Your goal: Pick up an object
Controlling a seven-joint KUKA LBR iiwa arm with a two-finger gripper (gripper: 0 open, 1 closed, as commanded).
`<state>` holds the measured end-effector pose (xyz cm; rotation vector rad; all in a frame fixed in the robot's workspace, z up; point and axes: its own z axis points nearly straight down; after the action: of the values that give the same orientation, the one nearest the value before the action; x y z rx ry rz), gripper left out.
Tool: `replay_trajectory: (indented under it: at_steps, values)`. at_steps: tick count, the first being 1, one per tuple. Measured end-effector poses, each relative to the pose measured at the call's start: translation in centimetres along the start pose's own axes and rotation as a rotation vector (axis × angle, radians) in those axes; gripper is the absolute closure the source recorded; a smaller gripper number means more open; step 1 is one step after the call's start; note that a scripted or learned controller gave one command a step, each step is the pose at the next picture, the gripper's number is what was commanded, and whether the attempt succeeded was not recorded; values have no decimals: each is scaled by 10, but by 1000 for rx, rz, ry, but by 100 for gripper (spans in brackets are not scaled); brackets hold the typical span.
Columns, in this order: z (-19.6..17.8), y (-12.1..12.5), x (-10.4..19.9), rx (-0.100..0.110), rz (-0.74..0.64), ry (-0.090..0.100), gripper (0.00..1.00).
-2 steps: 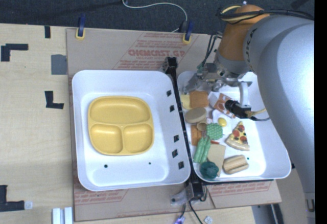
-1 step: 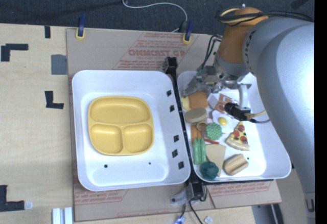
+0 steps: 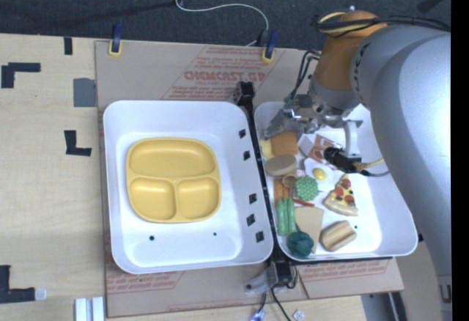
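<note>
Bench: arm (image 3: 410, 85) hides right bin's (image 3: 392, 228) far corner.

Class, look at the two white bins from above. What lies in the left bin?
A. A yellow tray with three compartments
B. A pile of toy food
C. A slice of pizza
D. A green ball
A: the yellow tray, split into three compartments, lies alone in the left bin, while the pizza slice and other toy food lie in the right bin.

bench (image 3: 44, 165) | cardboard sheet (image 3: 183, 70) flat on it | two white bins (image 3: 117, 165) (image 3: 396, 224) side by side on the cardboard
</note>
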<state>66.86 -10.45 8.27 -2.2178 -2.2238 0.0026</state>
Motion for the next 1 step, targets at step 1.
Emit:
replay_trajectory:
  at_steps: [1]
  values:
    - [0,0,-1,0,0,0,0]
